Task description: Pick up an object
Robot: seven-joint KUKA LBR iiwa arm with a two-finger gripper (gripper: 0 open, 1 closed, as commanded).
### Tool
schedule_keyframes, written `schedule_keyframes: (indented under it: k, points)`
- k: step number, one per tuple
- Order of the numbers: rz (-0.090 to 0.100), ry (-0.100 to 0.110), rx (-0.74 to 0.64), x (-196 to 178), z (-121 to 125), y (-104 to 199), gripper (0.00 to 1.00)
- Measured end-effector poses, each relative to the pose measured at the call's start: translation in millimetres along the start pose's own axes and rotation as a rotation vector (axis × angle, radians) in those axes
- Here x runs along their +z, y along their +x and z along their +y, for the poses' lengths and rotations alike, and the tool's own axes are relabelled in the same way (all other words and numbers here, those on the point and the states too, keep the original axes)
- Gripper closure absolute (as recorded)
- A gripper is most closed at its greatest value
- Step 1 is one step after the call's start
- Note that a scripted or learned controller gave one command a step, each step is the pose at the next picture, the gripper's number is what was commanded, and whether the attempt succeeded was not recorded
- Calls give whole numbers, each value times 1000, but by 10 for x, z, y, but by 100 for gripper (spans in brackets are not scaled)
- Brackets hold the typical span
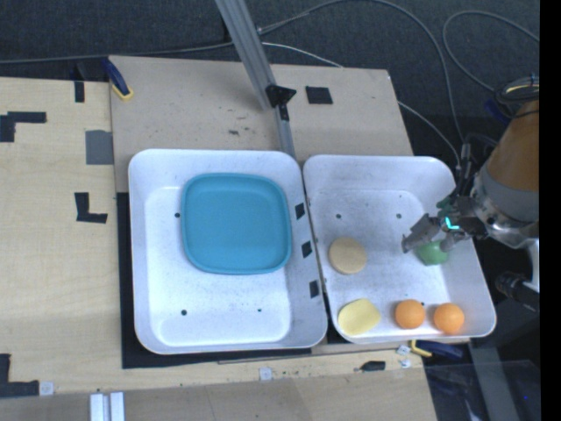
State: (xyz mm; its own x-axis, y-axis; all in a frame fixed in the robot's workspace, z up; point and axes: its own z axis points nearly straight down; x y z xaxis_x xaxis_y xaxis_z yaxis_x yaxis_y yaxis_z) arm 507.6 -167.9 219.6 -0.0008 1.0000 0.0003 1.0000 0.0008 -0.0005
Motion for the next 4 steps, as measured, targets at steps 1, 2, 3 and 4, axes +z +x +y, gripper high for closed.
schedule_keyframes:
  k: [1,2,3,4]
  points:
    - [0,0,0,0,0,0,0]
    - [1,4,0,440,45,20,0]
    - [1,4,0,875,70,3,0]
    - [-1,-2,0,1305,75,4,0]
